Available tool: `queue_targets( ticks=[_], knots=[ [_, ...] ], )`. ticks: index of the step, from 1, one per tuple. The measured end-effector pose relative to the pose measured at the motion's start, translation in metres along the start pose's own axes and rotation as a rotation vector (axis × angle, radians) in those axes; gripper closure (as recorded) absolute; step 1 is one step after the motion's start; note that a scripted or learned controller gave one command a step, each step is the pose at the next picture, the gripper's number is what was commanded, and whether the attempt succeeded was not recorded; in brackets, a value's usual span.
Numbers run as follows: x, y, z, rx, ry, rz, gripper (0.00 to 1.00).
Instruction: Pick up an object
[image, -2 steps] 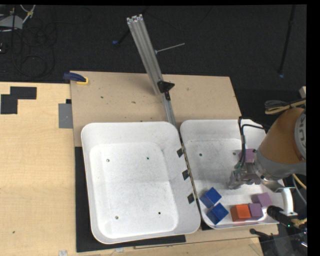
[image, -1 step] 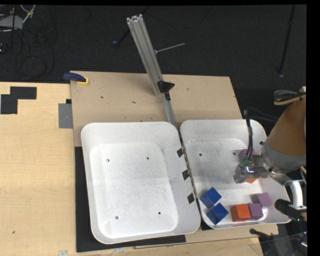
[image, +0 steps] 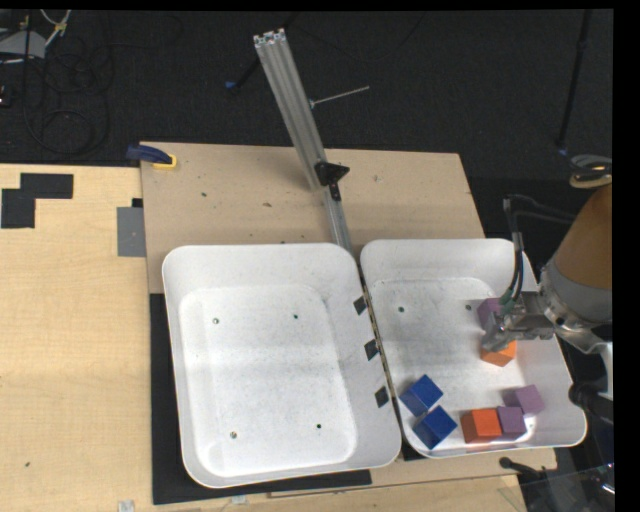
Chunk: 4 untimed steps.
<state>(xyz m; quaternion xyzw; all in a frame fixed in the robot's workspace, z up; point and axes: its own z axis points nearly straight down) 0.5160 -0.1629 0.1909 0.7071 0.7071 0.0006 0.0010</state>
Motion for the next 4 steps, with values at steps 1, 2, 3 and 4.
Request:
queue_targets(
  ticks=[1, 2, 3, 4],
  knots=[
    [0.003, -0.005, -0.06, -0.002, 0.0, -0.002, 1.0],
    [0.003, -0.004, -0.072, 0.003, 0.001, -0.003, 1.0],
    [0.054, 0.024, -0.06, 0.004, 0.002, -0.005, 1.0],
    [0.094, 0.048, -0.058, 0.004, 0.002, -0.003, 1.0]
  ],
)
